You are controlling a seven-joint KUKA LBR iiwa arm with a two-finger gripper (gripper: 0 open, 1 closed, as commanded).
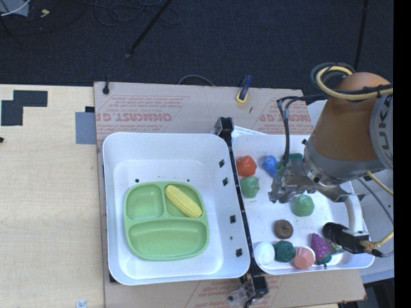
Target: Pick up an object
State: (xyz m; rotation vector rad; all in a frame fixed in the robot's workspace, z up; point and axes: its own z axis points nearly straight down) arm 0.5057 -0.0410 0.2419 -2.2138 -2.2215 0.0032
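Down in the right bin [257,147] hung the pincer [283,188], beside a green ball [302,205] and near a blue piece [270,164]; I couldn't tell how it stood, nor whether it touched anything. Corn [183,201] lay on the green tray [166,236] in the left bin [128,147].
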